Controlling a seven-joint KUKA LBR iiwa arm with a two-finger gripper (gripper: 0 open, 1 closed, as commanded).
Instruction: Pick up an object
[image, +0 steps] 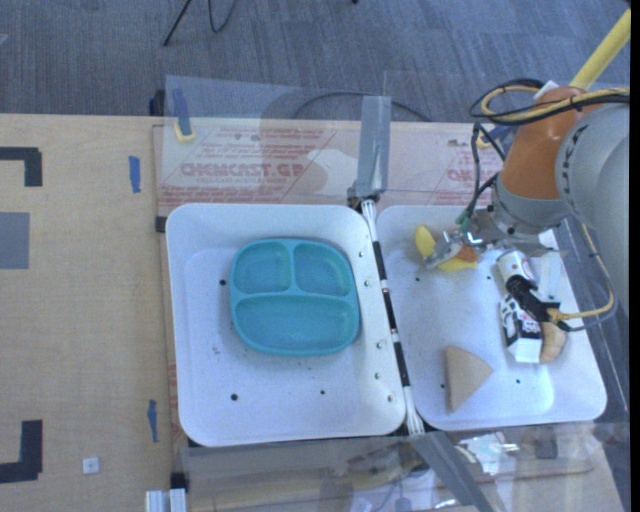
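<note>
Table (80, 300) carrying two white bins side by side. Left bin (200, 400) given over to a teal divided plate (295, 297), flat at its centre, probably too broad to grasp. Right bin (570, 400) entered by the arm (540, 150) over its far right corner, slanted down to work the far left corner. Tan wedge (465, 375) toward the near edge, well apart. Yellow object (426, 240), the likely target, at the far left corner, right against the gripper (447, 252). Impossible to tell whether gripped or how wide the gripper stands.

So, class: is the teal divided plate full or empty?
Empty: all three compartments of the teal divided plate show only bare teal.
</note>
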